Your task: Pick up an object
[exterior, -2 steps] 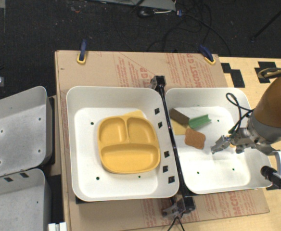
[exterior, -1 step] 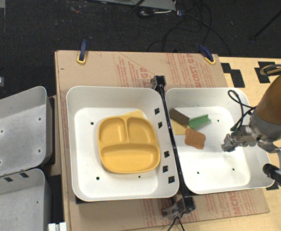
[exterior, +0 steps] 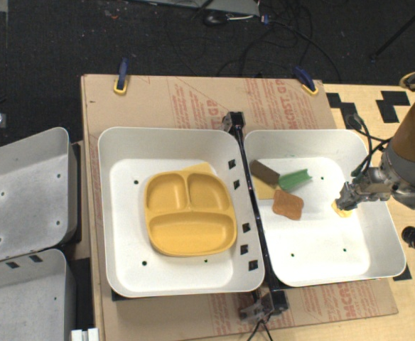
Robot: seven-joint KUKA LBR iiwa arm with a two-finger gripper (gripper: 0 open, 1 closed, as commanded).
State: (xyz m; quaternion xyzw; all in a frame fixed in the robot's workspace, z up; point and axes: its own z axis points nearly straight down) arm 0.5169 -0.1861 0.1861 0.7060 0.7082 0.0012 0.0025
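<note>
The gripper [exterior: 345, 204] is low in the right bin [exterior: 321, 265], at about 3 o'clock of its floor, right above a small yellow piece [exterior: 345, 211]. Whether it is open or closed, I cannot tell. The risk I see: the yellow piece is flat and mostly covered, so the gripper could close beside it or only scrape the floor, and come up with nothing. It looks thin and pale yellow. Toward 9 o'clock lie a brown piece [exterior: 288, 204], a green block [exterior: 294, 179] and a dark brown bar [exterior: 265, 171], well apart. The left bin [exterior: 122, 261] holds a yellow divided tray [exterior: 190, 213].
</note>
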